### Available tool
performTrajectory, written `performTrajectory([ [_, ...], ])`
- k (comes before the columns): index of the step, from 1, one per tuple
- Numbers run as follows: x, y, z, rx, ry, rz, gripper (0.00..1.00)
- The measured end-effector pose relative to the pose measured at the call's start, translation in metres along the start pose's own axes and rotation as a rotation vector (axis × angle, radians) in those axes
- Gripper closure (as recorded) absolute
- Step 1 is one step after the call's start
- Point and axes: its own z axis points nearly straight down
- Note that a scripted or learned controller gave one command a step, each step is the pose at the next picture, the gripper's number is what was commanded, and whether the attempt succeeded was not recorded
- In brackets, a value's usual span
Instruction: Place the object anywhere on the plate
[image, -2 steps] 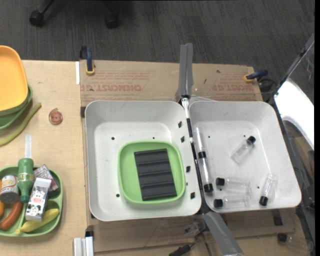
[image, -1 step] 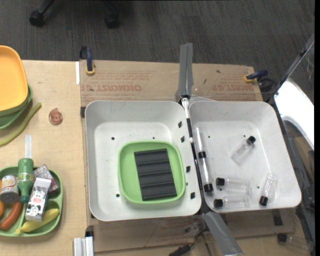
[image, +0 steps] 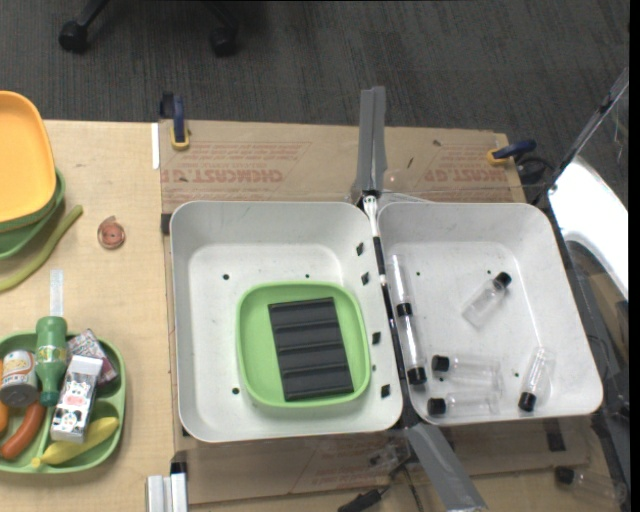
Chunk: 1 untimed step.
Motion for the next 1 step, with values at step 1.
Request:
performTrajectory([
  [1, 0.0002, -0.0002, 0.0002, 0.000, 0.000, 0.000, 0.00],
])
